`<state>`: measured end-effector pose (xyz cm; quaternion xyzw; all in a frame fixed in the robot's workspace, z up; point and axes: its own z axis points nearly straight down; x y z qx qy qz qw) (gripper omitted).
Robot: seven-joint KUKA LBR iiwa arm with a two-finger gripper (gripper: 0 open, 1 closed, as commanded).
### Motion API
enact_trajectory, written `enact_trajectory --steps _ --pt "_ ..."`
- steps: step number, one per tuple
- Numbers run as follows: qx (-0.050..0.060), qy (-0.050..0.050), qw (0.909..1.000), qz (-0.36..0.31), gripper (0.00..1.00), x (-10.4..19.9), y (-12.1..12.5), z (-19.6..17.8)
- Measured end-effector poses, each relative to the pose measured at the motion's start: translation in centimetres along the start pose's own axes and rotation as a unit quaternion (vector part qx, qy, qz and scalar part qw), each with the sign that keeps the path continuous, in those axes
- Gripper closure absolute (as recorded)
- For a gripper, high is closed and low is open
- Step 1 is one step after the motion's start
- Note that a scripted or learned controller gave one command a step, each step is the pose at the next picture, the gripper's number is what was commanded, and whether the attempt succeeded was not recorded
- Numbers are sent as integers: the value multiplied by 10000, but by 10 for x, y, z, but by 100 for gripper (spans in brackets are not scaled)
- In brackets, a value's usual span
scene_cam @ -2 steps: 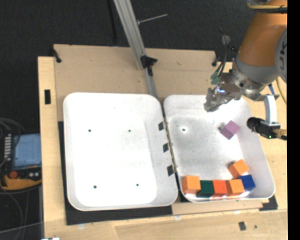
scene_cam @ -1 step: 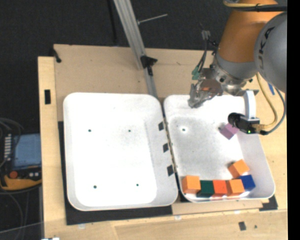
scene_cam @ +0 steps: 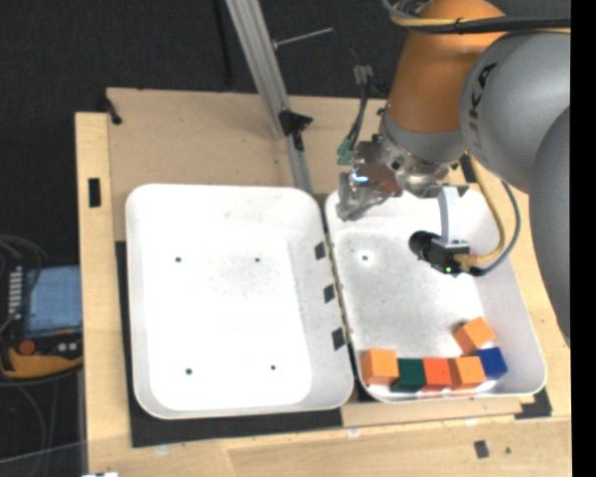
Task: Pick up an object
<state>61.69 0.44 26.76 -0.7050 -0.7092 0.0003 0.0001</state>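
Gripper (scene_cam: 356, 199) at the far left corner of the right bin (scene_cam: 512, 296), low over the rim; whether anything sits in it I cannot tell from this angle. Blocks lie well apart from it along the bin's near edge: orange block (scene_cam: 380, 365), green block (scene_cam: 410, 373), more orange, one blue block (scene_cam: 493, 362). Judgement: pick not yet made; reach and grasp remain.

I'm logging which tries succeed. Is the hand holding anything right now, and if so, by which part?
Nothing shows in the hand, which is at the far corner of the right bin. The blocks all lie along the bin's near edge.
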Motion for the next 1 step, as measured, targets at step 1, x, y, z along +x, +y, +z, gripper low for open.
enact_trajectory --steps 1 --pt "-12 6 10000 -10 100 55 9 -2"
